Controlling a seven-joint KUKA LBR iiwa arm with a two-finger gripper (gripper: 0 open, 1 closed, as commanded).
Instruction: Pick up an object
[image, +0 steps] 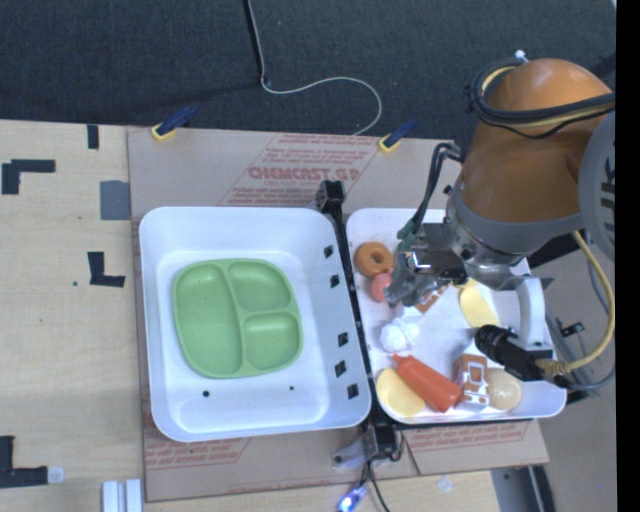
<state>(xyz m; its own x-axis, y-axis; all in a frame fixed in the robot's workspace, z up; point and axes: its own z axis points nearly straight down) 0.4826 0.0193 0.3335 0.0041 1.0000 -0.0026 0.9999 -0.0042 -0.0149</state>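
Reaching in over the right bin (545, 400), the grey arm (520, 160) is hanging its pincer (412, 285) low among a clutter of toy food; whether it is wide or narrow cannot be told from this angle. A doughnut (375, 259) is lying just to its left, with a small pink piece (381, 287) beside it. Directly below the pincer a white lump (399, 332) is resting, and further below an orange carrot (428, 382) is lying across a yellow piece (397, 396). A yellow banana shape (477, 303) is sitting to its right. Well to its left, a green divided plate (238, 316) is lying in the left bin (160, 240).
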